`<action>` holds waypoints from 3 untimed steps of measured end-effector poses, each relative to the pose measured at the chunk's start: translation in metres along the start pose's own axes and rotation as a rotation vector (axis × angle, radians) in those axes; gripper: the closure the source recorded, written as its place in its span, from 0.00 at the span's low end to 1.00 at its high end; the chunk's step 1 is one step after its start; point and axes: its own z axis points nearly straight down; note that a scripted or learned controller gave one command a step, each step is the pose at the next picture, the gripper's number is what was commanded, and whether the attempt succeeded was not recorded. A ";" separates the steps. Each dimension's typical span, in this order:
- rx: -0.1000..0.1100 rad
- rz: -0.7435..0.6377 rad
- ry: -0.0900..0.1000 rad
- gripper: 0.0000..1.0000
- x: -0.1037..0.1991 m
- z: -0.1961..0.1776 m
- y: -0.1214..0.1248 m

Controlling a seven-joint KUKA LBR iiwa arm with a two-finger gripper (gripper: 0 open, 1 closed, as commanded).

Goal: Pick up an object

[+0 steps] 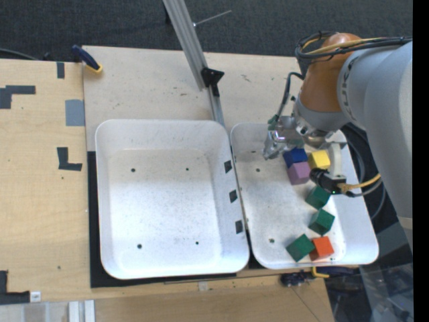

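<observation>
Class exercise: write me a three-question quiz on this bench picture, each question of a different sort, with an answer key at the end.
1. True or false: all the small blocks lie in the right bin.
2. Which block lies closest to the gripper? A. blue block B. orange block C. yellow block
3. Fill in: the purple block touches the ____ block just above it in the picture.

Key: 1. True. 2. A. 3. Blue.
</observation>
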 end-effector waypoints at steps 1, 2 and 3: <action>-0.002 0.001 -0.001 1.00 -0.004 -0.059 0.009; 0.004 0.001 -0.001 1.00 -0.004 -0.057 0.009; 0.003 -0.004 0.002 1.00 0.052 -0.072 0.011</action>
